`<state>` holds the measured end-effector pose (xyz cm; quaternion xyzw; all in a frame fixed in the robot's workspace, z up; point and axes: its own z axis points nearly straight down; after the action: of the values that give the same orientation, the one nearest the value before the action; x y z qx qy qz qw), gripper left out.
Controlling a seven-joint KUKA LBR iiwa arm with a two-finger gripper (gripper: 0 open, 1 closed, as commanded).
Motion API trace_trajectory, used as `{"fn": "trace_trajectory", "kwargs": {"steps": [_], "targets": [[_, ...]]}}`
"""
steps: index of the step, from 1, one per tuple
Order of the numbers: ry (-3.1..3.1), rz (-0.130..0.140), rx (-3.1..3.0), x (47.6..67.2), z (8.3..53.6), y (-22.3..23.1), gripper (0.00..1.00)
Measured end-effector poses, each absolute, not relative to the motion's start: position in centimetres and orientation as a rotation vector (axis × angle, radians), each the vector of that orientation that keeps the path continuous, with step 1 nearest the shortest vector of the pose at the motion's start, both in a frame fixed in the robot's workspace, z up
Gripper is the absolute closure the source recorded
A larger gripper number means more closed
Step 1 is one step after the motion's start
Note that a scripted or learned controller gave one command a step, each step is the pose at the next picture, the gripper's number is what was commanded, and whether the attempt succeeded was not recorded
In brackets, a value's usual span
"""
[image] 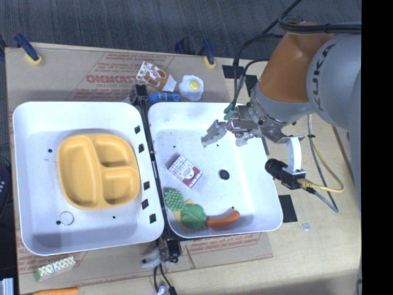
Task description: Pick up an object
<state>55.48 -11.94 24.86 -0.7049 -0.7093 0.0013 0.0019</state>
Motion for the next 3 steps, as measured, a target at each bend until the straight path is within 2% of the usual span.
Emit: {"fn": "trace_trajectory", "kwargs": {"steps": [1, 2, 3], "targets": [[-2.069, 0.008, -2.354, 51.2, 11.0, -9.4, 0.00], [-2.218, 0.002, -2.222, 53.5, 9.1, -9.3, 0.00], [-2.220, 0.004, -2.217, 53.5, 10.1, -9.3, 1.00]]}}
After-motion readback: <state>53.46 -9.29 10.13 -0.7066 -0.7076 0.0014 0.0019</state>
